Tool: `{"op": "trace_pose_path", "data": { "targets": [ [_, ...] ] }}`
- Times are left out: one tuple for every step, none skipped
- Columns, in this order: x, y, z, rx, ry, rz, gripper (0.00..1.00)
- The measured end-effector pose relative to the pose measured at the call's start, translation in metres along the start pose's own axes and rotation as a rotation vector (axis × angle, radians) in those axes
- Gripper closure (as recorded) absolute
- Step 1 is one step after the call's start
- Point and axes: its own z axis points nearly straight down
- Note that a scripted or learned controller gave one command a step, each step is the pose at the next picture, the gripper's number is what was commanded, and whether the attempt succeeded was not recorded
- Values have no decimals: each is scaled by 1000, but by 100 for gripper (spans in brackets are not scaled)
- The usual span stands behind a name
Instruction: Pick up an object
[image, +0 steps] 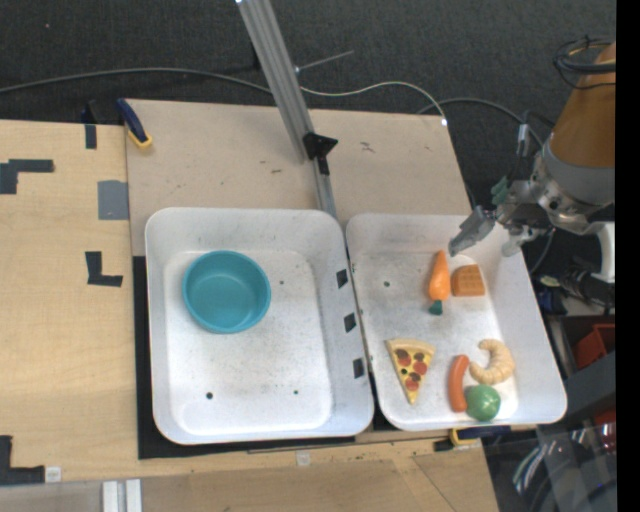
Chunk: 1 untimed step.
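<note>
Tan wooden bench (60, 300), two white bins side by side, left bin (165, 300), right bin (525, 330)

**A robotics lab, by every sign**

A test setup is seen here, not a home or a shop. A plywood bench (250, 150) is laid out with two shallow white bins (170, 300), fixed side by side on a dark mat. Strips of dark tape (95, 268) are stuck across the wood at the left. An aluminium rail (280, 75) is mounted at a slant over the bench, and cables (400, 95) are trailed across grey carpet behind. Plastic toy food (410, 365) is scattered in the right bin, and an industrial arm (585, 130) is stationed at the right.
</note>
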Motion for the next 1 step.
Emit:
{"op": "trace_pose_path", "data": {
  "targets": [
    [0,0,0,0,0,0,0]
  ]
}}
